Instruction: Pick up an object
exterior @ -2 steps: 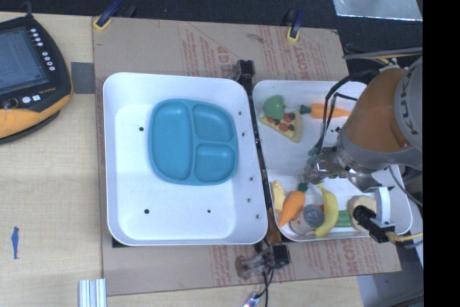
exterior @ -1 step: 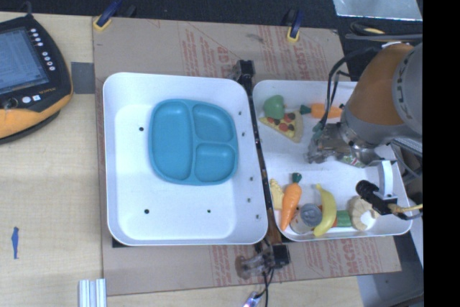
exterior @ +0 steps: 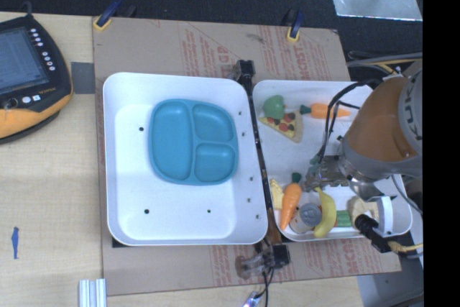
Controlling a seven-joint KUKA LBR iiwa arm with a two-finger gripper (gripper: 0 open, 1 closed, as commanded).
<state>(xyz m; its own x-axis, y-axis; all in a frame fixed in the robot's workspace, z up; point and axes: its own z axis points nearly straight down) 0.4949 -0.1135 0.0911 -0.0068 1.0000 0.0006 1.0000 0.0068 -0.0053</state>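
The right bin [exterior: 273,91] holds toy food: a green vegetable [exterior: 274,106], a pizza slice [exterior: 285,124], a small carrot [exterior: 319,111] at the back, a larger carrot [exterior: 289,204], a yellow banana [exterior: 327,213] and a grey round piece [exterior: 310,214] at the front. My gripper [exterior: 322,176] hangs low over the front half of this bin, just above the carrot and banana. The orange-banded wrist [exterior: 381,127] hides most of it.
The left bin [exterior: 122,176] carries a blue divided plate [exterior: 193,141]. A teach pendant [exterior: 29,79] lies on the bench at far left. Clamps [exterior: 246,72] and cables sit between and in front of the bins.
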